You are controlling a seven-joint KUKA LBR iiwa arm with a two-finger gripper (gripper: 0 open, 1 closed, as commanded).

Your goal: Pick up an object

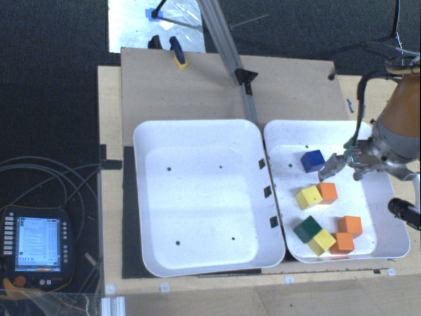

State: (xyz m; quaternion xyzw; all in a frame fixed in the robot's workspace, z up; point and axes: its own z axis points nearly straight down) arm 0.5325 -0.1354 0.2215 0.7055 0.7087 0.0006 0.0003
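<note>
The table point(296, 87) is a pale brown board, seen from above at a slant. Two shallow white bins lie directly on it, side by side and touching along their inner edges. The left bin point(200, 133) takes up the middle of the table; the right bin point(289, 133) sits toward the right edge. A dark mat point(129, 222) shows under the left bin's near and left sides. At the far left corner of the table lie a small yellow-and-blue tool point(177, 52) and, just beside it, a small black item point(154, 42). A grey pole point(223, 35) slants across the far part of the table.
</note>
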